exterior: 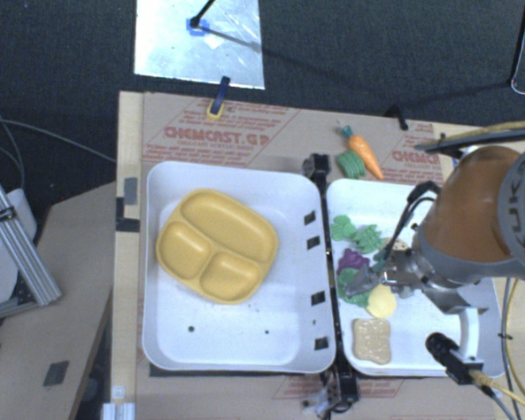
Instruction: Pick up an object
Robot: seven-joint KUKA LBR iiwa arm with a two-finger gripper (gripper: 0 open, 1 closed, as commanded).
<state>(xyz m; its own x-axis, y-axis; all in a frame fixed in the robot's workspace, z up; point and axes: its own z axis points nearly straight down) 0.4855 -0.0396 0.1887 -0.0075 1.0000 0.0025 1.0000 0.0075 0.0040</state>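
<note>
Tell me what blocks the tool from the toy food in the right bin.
Nothing visible. The tool is already down among the pieces in the right bin: purple grapes and yellow lemon beside it, green lettuce behind, toast slice in front.

Look in the right bin [352, 194]: a green leafy toy [357, 233], a purple one [352, 262], a yellow lemon [381, 302] beside them, and a tan toast slice [371, 341] lying flat.

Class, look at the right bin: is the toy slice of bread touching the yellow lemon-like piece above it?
Apart. The camera view shows a strip of white bin floor between the bread slice and the yellow piece.
</note>
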